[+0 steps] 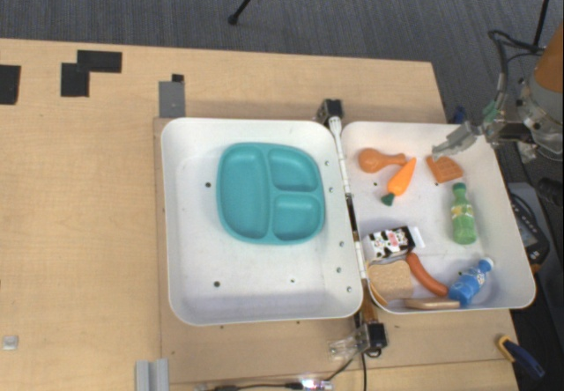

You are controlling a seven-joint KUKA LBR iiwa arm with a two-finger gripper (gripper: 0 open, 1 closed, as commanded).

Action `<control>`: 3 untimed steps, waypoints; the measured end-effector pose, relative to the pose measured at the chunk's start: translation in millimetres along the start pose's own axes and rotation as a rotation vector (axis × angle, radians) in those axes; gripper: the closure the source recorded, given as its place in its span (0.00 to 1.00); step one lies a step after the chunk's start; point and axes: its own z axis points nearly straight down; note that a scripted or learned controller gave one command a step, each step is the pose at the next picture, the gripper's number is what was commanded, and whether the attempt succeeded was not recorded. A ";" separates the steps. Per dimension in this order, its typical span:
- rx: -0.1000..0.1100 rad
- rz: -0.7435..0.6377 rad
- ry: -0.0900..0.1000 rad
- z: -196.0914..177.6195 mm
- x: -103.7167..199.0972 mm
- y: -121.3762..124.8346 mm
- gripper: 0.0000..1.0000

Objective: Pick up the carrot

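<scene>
The carrot [402,177] is orange with a green stem end pointing down-left. It lies tilted in the upper left part of the right bin [507,231], untouched. My gripper [453,142] hangs over the bin's upper right corner, to the right of the carrot and slightly above it, about a carrot's length away. Nothing is visibly held by it. The arm's wrist [539,107] comes in from the right edge.
Beside the carrot are an orange drumstick-shaped toy [382,159] and an orange chunk [447,170]. A green bottle [462,214], a black-and-white box [389,242], bread [393,279], a sausage [423,273] and a blue bottle [472,282] fill the lower part. The left bin [189,275] holds a teal divided plate [269,193].
</scene>
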 end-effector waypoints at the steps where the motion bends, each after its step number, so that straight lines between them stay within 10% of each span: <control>1: 0.010 -0.046 0.006 101.5 61.9 -10.8 0.00; 2: 0.000 0.197 0.002 135.5 81.0 12.3 0.00; 3: -0.006 0.190 0.001 123.2 82.1 15.0 1.00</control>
